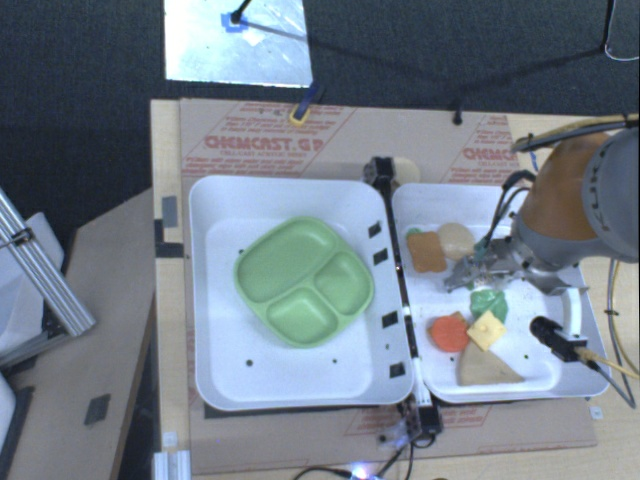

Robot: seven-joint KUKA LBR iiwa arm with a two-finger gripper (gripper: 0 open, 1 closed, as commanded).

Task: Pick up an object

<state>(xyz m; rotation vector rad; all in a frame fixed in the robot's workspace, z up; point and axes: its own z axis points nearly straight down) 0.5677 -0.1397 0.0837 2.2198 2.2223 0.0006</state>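
The jaws (478, 273), whether parted or closed I cannot tell, hang low in the right bin (570, 393) just above a green piece (487, 300), so they should settle squarely on it; the cardboard-covered surface (265, 138) stretches beyond, dark carpet (80, 88) around it.

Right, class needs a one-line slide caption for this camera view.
Arm's gripper down in the right bin among toy foods; green tray sits in the left bin.

A pale green tray (304, 281) lies in 1 white bin (215, 298); brown (427, 252), orange (450, 333) and yellow (487, 330) pieces fill the other.
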